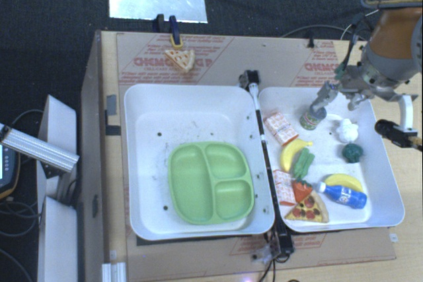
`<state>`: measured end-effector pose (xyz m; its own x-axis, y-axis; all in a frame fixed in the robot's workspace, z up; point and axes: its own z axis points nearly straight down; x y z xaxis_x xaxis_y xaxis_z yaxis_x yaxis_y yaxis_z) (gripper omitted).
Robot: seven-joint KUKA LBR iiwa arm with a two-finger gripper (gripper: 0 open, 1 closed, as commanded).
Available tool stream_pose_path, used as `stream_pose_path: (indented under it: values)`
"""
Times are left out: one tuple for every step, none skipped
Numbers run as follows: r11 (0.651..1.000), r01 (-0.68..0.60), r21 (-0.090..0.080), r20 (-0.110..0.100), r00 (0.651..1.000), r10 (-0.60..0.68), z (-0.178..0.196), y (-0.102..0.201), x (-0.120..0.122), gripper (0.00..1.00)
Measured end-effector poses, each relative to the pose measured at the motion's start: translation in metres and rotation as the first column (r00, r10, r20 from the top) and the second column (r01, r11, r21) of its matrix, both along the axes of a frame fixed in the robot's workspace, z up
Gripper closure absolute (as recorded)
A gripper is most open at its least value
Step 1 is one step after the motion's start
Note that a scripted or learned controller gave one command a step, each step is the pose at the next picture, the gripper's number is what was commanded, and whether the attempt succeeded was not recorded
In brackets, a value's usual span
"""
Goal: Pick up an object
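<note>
The grey robot arm with the orange band (pixel 396 23) reaches in from the right, over the top part of the right white bin (pixel 390 175). Its hand (pixel 324 99) points down at a small green and white can (pixel 309 119) that stands near the top of that bin, and I cannot tell if the hand is open or closed. The same bin has a white puffy ball (pixel 346 130), a dark green lump (pixel 352 152), two yellow toy bananas (pixel 291 154), a blue bottle (pixel 345 195) and a toy pizza slice (pixel 308 211). The left white bin (pixel 149 115) holds a light green plastic plate with three parts (pixel 211 183). Both bins sit on the desk (pixel 218 53).
</note>
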<state>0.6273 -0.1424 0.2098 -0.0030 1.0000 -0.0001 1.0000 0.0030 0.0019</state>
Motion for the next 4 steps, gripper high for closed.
stream_pose_path:
  values:
    - [1.000,-0.002,0.001,-0.004,1.000,0.002,-0.111,0.053,-0.017,0.00]
    - [1.000,0.001,0.000,-0.002,1.000,-0.001,-0.126,0.058,-0.059,0.00]
    - [1.000,0.001,0.000,0.000,1.000,-0.001,-0.115,0.058,-0.058,1.00]
    - [1.000,-0.001,0.001,0.002,1.000,0.001,-0.018,0.126,-0.069,1.00]
